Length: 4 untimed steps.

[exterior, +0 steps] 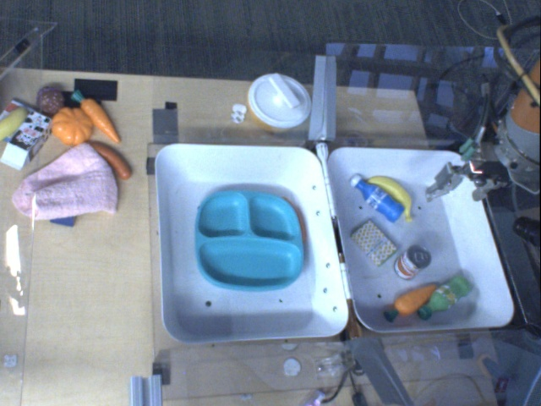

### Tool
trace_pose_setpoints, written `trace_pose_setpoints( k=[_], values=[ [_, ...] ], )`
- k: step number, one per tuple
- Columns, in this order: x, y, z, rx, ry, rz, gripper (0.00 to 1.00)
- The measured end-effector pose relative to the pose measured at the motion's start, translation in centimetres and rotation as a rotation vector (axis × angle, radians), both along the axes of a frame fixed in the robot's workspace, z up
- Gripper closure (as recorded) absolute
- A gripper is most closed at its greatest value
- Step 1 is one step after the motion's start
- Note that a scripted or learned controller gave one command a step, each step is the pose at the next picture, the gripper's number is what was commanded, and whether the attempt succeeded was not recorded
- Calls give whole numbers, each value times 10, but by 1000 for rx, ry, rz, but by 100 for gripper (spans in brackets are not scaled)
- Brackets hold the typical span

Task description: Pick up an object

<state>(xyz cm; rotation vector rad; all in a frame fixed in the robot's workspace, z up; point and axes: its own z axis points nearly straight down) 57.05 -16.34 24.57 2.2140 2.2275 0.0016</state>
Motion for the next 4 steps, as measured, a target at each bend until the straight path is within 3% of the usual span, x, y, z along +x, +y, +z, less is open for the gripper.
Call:
trace_pose_setpoints(
  k=[1,2,3,4],
  values=[
    [36,4,-101,1,1,-218,0],
    [57,11,-159,0,-6,-281,0],
    [59,12,-146,-2,-10,-274,100],
    [66,46,-49,0,-4,-180,100]
  ],
)
